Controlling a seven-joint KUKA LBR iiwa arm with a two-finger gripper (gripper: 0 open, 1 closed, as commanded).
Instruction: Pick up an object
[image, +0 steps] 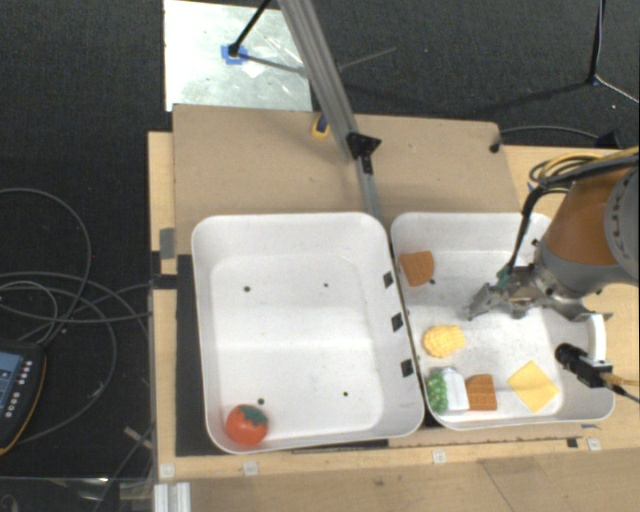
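My gripper (498, 303) hangs over the middle of the right bin (470, 228), open, with nothing between its fingers. Around it lie a brown bread-like piece (417, 267) to the upper left, a yellow corn cob (443, 341) to the lower left, and a yellow cheese wedge (533, 386) to the lower right. A green and white item (445, 390) and a brown waffle-like block (481, 392) sit at the bin's front edge. A red tomato (246, 424) rests in the front left corner of the left bin (290, 228).
The arm's grey and orange wrist (590, 235) comes in over the right bin's right side. A slanted grey pole (335, 90) stands behind the bins. Cables (60, 290) lie on the dark floor at the left.
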